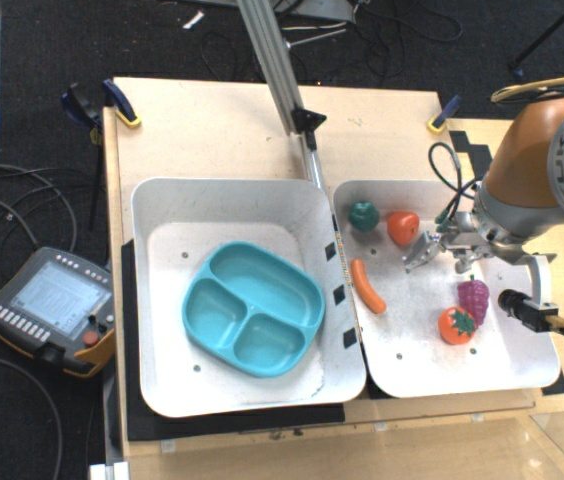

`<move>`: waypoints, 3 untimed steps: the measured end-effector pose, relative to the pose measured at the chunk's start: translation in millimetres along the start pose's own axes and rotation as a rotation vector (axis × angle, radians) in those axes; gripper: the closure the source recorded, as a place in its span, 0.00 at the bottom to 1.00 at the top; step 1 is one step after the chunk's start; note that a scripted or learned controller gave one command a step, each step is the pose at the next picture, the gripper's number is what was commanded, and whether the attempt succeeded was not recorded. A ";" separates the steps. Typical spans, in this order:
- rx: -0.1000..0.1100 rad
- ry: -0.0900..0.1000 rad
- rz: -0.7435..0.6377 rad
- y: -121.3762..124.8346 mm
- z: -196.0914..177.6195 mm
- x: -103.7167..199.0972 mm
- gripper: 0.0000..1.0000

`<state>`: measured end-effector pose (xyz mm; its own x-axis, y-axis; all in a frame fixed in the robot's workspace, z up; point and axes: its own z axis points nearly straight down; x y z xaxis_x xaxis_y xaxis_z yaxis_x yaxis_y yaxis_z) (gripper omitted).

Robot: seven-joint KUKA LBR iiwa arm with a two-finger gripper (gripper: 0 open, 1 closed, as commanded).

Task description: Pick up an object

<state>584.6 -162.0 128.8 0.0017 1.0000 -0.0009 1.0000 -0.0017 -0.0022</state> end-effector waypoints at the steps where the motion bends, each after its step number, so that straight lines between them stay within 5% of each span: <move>1: -0.004 0.000 -0.001 0.7 -11.7 0.9 1.00; 3: -0.009 -0.002 -0.004 5.7 -107.0 2.8 1.00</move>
<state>590.5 -159.1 235.8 -0.0027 1.0000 -0.0025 1.0000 0.0027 0.0072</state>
